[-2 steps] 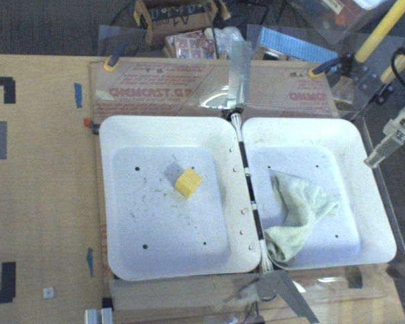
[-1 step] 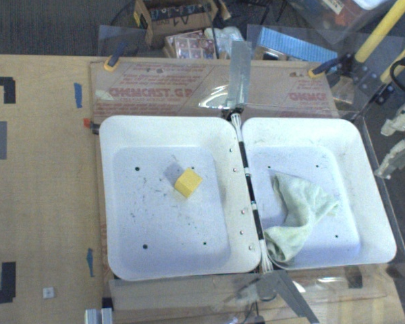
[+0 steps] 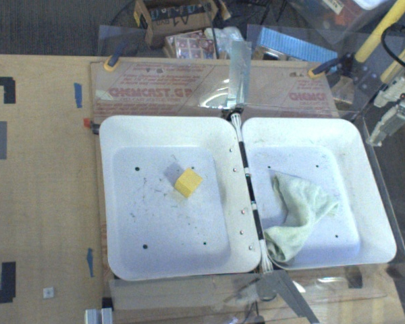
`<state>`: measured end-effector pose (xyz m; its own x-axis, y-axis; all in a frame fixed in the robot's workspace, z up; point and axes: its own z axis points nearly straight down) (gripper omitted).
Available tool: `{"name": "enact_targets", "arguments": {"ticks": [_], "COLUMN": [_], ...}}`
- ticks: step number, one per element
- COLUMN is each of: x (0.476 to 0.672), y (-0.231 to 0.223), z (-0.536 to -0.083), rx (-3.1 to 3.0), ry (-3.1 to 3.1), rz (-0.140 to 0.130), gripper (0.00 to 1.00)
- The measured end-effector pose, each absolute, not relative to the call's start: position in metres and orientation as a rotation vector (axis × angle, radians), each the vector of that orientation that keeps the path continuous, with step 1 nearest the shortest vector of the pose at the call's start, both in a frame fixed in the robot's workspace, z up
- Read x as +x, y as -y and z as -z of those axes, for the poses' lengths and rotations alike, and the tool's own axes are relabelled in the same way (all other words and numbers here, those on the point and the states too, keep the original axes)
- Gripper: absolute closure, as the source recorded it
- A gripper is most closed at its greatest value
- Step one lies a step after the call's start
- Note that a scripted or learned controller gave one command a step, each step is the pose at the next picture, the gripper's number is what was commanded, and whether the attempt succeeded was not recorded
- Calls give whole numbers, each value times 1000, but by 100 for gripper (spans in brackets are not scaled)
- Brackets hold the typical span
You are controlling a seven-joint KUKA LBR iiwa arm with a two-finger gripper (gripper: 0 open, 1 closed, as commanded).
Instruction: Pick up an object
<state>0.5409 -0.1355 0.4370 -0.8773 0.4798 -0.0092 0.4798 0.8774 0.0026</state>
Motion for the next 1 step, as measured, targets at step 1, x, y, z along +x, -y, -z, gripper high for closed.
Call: {"name": "enact_targets", "arguments": {"ticks": [1], "x": [505], "y": [117], "z": [-437], "rx": [-4], "ry": [-3136], "rz": [0], "gripper": [0]}}
